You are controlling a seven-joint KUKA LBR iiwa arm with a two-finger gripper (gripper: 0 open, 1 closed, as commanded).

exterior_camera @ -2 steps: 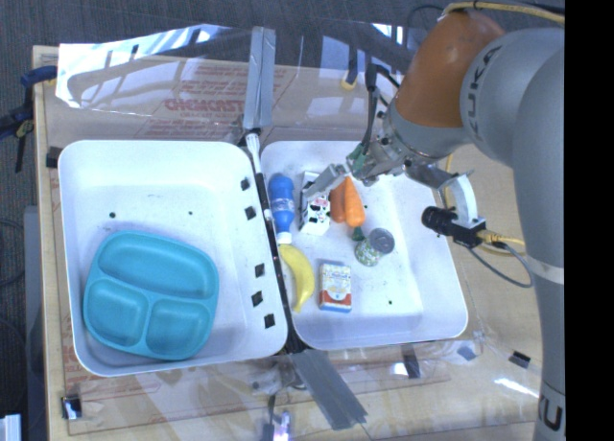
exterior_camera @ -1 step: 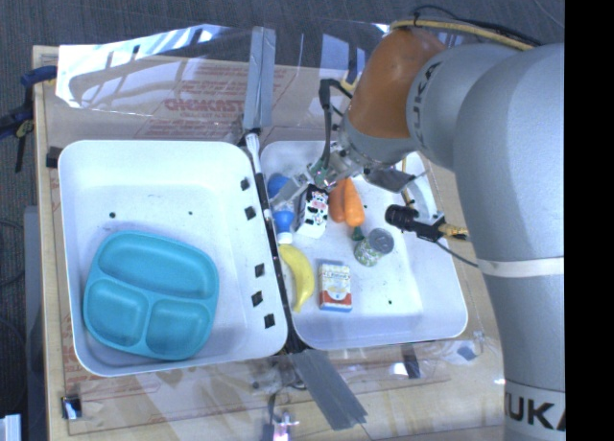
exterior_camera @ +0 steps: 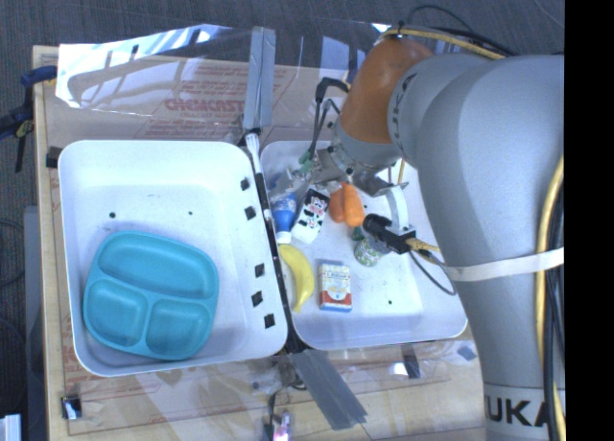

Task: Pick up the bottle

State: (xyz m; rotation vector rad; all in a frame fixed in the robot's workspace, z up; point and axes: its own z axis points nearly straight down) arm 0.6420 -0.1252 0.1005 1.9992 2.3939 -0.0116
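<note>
Not yet lifted: bottle [exterior_camera: 311, 216] lying just below-left of pincer [exterior_camera: 324, 173], grip state impossible to tell, pickup remaining.

The gripper [exterior_camera: 331, 173] is largely hidden beneath the arm [exterior_camera: 480, 161]; the right bin's [exterior_camera: 384, 319] far corner is covered; the bottle [exterior_camera: 284, 217] is partly obscured.

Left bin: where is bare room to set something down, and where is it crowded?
The left bin is bare floor above the blue tray, up to its top wall. The right bin is crowded: bottle, banana, small box and the arm.
</note>
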